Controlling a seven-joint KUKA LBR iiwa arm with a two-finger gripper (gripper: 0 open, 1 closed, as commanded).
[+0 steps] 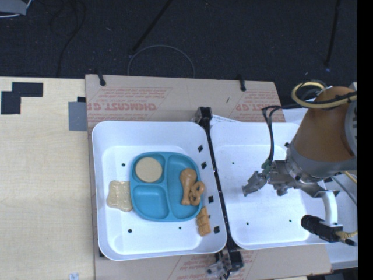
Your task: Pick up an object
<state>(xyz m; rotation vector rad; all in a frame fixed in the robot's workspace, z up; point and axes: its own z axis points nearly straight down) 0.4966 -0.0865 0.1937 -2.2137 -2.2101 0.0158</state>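
A blue plate [152,206] with three parts sits in the left white bin [111,139]. It is shaped like a rounded square, and it is turned a little, so its corners point a bit off from the bin's sides. A round tan cookie [148,169] lies flat in the plate's upper left part. A brown twisty pretzel toy [192,186] lies in the right part, and its long side runs up and down in the picture. A pale, bumpy piece of bread [119,195] lies on the bin floor, touching the plate's left edge. A small orange-brown lumpy thing [203,221] lies by the plate's lower right corner, near the wall between the bins, with its long side running up and down too.

The gripper [254,184] is over the right white bin [256,232], in the middle right of the picture, pointing left. I cannot tell how its jaws stand.

Both bins rest on brown cardboard [151,101] with red letters. A light wood bench [41,179] is at the left. A dark floor with cables [157,22] fills the top.
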